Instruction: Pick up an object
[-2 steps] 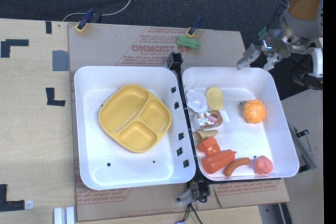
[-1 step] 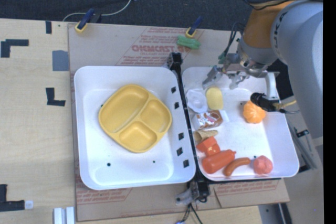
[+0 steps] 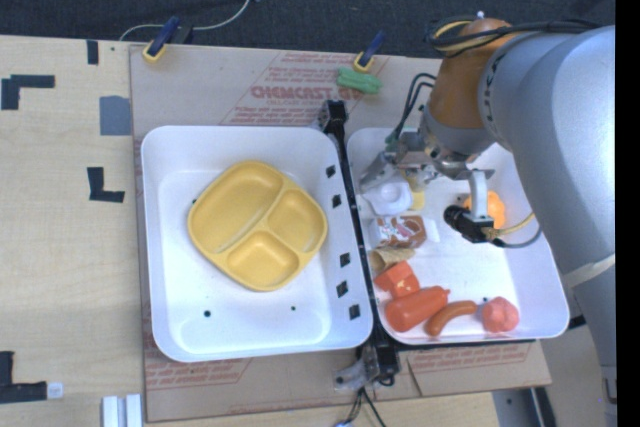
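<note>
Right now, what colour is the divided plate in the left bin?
Yellow: the divided plate shows best in the camera view.

The 2 bins (image 3: 165, 245) are white. In the left one lies a plain yellow divided plate (image 3: 257, 224). The right bin holds an orange-red carrot (image 3: 414, 307), a reddish-brown sausage (image 3: 449, 316), a pink round piece (image 3: 500, 314) and a brown-and-white packet (image 3: 401, 231). The arm (image 3: 545, 105) is grey with an orange band (image 3: 456, 90). The tabletop (image 3: 60, 245) is pale wood with dark grey marks, and a green clip (image 3: 359, 81) sits on brown cardboard (image 3: 280, 90) printed in red.
</note>
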### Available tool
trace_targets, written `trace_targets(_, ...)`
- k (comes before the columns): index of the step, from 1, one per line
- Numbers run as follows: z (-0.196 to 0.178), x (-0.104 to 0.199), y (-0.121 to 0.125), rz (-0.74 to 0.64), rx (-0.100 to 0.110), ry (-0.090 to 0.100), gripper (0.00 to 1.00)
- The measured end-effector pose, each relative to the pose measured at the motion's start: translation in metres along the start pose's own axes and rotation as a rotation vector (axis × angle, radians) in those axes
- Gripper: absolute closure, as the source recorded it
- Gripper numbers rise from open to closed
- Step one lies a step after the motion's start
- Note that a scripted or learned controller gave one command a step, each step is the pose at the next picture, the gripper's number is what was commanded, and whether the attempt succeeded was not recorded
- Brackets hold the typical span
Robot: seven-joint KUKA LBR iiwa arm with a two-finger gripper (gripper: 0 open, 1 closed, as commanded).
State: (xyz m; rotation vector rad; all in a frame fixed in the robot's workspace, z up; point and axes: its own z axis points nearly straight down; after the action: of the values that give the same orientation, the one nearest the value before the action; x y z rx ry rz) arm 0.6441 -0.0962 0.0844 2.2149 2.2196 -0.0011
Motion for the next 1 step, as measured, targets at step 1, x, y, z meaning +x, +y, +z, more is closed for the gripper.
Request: trace_targets(1,-0.0021,-0.0327,-0.0168,0.003,0.0,0.003,0.0)
